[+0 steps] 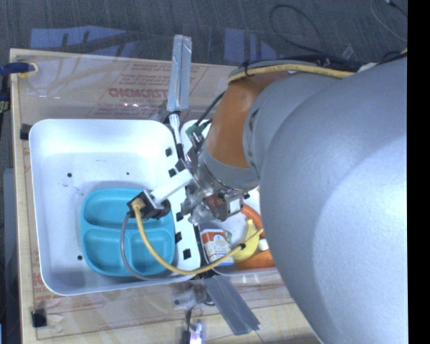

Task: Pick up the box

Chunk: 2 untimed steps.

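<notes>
Overhead, the camera view showed the grey arm [330,192] reaching in from the right, its orange band [226,131] above the wrist, covering most of the right bin [229,266]. The claw [206,205] hung over the seam between the two bins, and whether it was open or closed could not be told. The box [216,246], white with red print, lay in the right bin's near left corner, apart from the claw and on its near side. A yellow thing [252,241] and an orange thing [261,258] lay just right of it. A blue divided tray [104,228] lay toward the near side of the left bin [57,156].
</notes>
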### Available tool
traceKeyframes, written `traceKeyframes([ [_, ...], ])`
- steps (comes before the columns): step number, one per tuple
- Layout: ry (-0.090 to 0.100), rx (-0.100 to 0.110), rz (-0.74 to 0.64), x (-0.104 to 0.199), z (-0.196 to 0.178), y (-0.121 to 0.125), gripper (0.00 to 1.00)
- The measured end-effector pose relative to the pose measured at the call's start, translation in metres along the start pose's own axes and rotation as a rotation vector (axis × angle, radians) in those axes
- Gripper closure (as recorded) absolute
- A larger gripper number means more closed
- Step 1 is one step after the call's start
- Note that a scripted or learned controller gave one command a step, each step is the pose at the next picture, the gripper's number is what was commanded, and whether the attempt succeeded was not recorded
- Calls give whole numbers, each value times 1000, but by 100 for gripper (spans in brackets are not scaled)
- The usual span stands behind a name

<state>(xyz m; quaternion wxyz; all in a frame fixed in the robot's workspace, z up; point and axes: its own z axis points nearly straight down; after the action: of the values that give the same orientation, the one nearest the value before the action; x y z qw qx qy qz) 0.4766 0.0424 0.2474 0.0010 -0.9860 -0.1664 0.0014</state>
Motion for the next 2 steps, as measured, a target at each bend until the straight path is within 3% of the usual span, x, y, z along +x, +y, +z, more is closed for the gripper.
traceKeyframes([
  [1, -3, 3, 75, -19, 11, 54, 100],
  [2, -4, 2, 93, -23, 40, 64, 100],
])
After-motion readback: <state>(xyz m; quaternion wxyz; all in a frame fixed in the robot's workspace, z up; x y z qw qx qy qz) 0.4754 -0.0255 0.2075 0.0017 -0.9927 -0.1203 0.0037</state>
